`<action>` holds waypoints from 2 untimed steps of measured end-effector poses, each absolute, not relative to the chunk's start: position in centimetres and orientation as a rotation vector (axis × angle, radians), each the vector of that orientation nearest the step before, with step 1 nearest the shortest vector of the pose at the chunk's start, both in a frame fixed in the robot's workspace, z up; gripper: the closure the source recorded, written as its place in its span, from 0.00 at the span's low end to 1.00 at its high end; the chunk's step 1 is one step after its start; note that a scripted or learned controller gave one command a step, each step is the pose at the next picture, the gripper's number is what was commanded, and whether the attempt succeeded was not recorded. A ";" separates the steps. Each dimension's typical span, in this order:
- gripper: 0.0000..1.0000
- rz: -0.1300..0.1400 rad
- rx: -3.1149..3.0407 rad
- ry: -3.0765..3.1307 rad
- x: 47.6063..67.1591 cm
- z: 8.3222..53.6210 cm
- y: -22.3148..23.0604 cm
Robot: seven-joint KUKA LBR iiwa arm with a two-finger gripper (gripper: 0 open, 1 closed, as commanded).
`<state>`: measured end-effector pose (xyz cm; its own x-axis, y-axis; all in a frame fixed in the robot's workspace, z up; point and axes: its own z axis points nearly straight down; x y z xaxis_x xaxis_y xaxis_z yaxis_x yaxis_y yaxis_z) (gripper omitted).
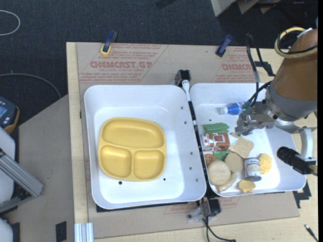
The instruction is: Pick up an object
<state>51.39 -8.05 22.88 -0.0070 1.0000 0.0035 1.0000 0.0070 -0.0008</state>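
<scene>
One cracker (242,146) below fingers (244,126)

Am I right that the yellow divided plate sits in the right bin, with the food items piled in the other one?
Not quite: the camera view shows the plate in the left bin; the food items are piled in the right bin.

One fixed camera, seemingly high, looks down slantwise on both bins (96,115).
</scene>
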 end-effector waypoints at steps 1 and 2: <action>1.00 -0.004 -2.212 -2.230 52.3 22.8 -1.8; 1.00 0.002 -2.212 -2.224 52.5 21.7 3.1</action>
